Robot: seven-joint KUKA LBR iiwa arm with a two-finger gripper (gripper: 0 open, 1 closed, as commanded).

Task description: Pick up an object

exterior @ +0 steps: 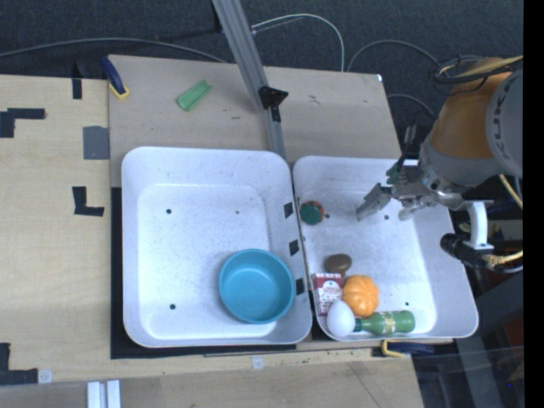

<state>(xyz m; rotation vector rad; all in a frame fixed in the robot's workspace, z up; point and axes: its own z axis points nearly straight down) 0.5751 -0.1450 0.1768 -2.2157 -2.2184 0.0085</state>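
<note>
My gripper [389,209] hangs over the upper right part of the right bin [442,266], fingers spread open with nothing between them. To its left, near the bin's left wall, lies a small green and red ball [312,212]. Lower in the same bin sit a brown oval piece [337,263], an orange fruit [360,294], a small red carton [327,293], a white egg [340,320] and a green bottle [387,322] lying on its side. All of these lie well below and left of the gripper.
The left bin [170,228] holds a blue bowl [255,285] at its lower right. A grey pole [242,45] slants down to the bins' top edge. A green block [193,95] lies on the bench behind the bins.
</note>
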